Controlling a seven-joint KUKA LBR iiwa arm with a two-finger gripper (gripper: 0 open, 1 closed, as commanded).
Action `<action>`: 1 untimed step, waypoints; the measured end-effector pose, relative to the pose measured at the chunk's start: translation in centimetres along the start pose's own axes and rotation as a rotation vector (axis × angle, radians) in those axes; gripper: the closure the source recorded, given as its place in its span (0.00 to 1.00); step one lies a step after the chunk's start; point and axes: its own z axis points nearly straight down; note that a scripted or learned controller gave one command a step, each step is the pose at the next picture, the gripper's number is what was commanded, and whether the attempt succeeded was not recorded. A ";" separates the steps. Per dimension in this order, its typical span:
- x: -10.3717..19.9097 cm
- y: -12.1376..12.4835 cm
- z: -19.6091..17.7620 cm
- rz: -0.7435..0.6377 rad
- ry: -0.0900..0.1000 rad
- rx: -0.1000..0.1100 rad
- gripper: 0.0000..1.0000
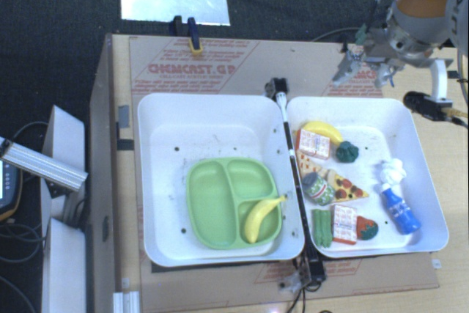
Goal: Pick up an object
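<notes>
Camera view: open, empty hand (364,73) hovers beyond the right bin (425,157), well apart from the banana (323,131).

A yellow banana (261,217) lies on a light green plate (212,201), a blue bottle (399,206) has a white cap, and both bins (161,121) are white.

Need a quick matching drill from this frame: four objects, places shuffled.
Things:
1. banana
2. blue bottle
3. pizza slice
4. gripper

Places:
A. near the right wall of the right bin
B. above the board, behind the right bin
C. on the green plate in the left bin
D. middle of the right bin

Pairs: 1-C, 2-A, 3-D, 4-B
</notes>
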 end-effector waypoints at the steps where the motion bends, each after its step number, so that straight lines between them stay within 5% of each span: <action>1: 2.2 -11.5 9.5 0.002 0.001 0.004 0.00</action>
